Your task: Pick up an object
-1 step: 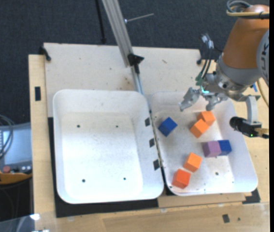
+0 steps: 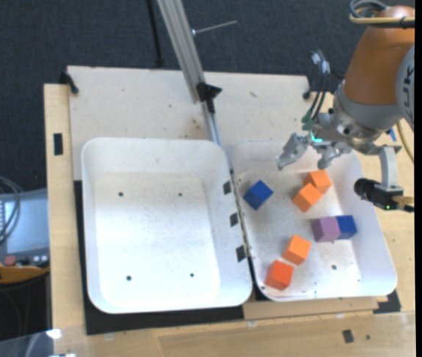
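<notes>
Arm reaching in from right, hand [image 2: 309, 153] hanging with fingers spread, holding nothing, above right bin [image 2: 374, 274], orange cubes [image 2: 312, 189] just below.

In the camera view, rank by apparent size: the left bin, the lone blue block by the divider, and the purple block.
1. Left bin, by far the largest.
2. Blue block and purple block look about alike; I can't rank them.

Two shallow white plastic bins [image 2: 158, 296], smooth, faintly glossy, speckled. Pale wooden bench [image 2: 62, 199], matt. Ribbed silver metal post [image 2: 181, 36], satin. Small matt cubes, orange [image 2: 297, 249], blue [image 2: 257, 195], purple [image 2: 326, 229]. Dark carpeted floor [image 2: 47, 21], rough.
</notes>
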Available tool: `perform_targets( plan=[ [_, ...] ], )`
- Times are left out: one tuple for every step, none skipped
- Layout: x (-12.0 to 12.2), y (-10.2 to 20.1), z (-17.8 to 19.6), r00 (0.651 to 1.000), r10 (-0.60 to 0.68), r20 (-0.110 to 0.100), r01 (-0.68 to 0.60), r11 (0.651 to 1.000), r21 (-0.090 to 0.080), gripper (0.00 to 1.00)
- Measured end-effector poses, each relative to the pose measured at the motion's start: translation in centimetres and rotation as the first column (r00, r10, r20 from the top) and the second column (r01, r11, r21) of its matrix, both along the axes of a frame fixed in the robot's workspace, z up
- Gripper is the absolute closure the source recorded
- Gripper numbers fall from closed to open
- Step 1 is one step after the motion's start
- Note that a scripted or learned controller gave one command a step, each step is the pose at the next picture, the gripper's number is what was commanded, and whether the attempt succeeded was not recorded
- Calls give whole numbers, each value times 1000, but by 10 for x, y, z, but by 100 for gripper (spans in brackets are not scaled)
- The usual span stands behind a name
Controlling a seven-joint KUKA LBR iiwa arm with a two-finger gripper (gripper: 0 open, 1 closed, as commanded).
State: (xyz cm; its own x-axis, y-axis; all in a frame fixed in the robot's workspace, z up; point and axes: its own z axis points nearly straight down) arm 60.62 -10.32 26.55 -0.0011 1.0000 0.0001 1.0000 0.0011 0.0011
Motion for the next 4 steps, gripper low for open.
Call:
perform_targets(
  plan=[
    [7,-6,-59,1000,-3,-6,3,1000,-2,0],
    [3,-9,-102,1000,-3,-5,3,1000,-2,0],
    [8,-6,-140,1000,-2,15,2,1000,-3,0],
    [9,-8,-129,1000,-10,19,10,1000,-2,100]
  ],
)
